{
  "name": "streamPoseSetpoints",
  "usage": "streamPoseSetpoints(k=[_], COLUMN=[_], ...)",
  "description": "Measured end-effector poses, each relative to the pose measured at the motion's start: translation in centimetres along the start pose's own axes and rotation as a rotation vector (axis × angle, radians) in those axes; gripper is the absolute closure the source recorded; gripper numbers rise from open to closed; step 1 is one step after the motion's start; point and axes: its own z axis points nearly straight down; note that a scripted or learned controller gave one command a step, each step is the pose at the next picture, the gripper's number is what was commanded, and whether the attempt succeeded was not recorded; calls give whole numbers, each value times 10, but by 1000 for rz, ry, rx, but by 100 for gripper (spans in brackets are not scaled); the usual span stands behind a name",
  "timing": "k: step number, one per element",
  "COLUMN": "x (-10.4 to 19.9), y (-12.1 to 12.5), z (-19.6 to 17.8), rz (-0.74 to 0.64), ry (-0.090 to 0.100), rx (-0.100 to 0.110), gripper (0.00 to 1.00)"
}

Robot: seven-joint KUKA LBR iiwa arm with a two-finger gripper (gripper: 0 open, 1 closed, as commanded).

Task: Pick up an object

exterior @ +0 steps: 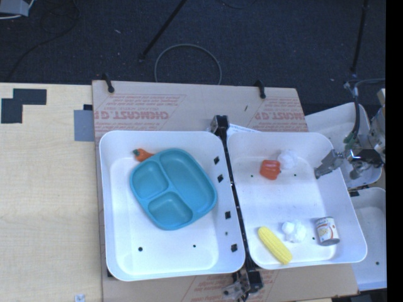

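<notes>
The right bin [337,197] holds a red pepper [270,169] with a white crumpled item [287,160] just right of it. A yellow corn cob [274,245], a small white lump [293,231] and a small can [326,231] lie near that bin's front. My gripper [340,167] hovers over the bin's right rim, well right of the pepper. Its fingers [327,164] are spread open with nothing between them.
The left bin [119,244] carries a blue divided plate [172,188] with a small orange carrot-like toy [142,154] at its back left corner. A black divider [230,200] runs between the bins. White paper lies beyond the right bin.
</notes>
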Motion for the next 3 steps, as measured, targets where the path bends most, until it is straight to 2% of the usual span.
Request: streamPoseSetpoints(k=[1, 3], x=[0, 8], y=[2, -8], z=[-7, 118], rz=[-3, -3], ry=[-2, 0], rx=[-12, -6], gripper=[0, 0])
